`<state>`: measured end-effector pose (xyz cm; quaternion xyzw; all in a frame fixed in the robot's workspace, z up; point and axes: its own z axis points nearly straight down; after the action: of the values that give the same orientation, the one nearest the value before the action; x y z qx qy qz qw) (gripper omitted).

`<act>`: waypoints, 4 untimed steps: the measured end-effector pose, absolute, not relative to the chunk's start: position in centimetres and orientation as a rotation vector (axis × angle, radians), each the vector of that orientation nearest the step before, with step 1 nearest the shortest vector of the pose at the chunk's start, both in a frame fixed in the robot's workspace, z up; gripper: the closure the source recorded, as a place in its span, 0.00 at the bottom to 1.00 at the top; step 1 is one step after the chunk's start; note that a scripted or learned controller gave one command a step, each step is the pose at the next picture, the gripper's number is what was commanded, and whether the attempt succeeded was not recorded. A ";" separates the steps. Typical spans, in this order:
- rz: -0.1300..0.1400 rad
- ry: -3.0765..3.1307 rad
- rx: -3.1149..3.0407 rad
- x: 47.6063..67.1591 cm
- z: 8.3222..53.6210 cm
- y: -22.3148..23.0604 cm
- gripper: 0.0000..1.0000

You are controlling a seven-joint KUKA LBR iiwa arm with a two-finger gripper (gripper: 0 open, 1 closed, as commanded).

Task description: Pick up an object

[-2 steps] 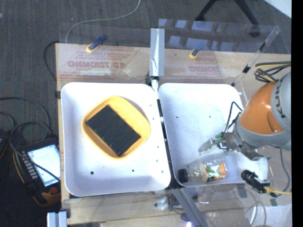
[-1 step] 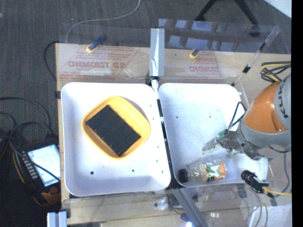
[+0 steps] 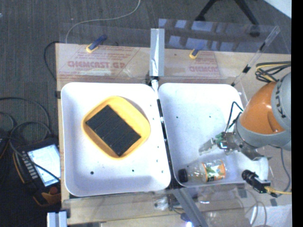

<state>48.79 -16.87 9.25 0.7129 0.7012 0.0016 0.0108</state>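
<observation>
A clear plastic bottle (image 3: 204,170) with an orange and green label lies on its side along the front wall of the right bin (image 3: 199,108), dark cap pointing left. My gripper (image 3: 211,144) hangs low over the right bin, just above and slightly behind the bottle, at the end of the grey and orange arm (image 3: 265,117) that comes in from the right. Nothing shows in its grasp. In the left bin (image 3: 75,169) rests a yellow dish (image 3: 138,118) with a black ribbed rectangular slab (image 3: 113,130) lying on it.
A clear acrylic sheet (image 3: 189,46) stands behind the bins. The divider between the bins (image 3: 161,126) runs front to back. A tablet (image 3: 40,162) and cables lie on the floor at the left.
</observation>
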 end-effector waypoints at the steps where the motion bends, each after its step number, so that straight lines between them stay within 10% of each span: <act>1: -0.004 2.334 2.101 48.4 9.8 -17.6 0.00; 2: -0.004 2.161 2.280 52.2 15.4 -19.3 0.00; 4: -0.002 2.253 2.191 48.4 11.9 -16.0 0.00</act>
<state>48.37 -16.00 11.88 0.6971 0.7169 -0.0006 -0.0007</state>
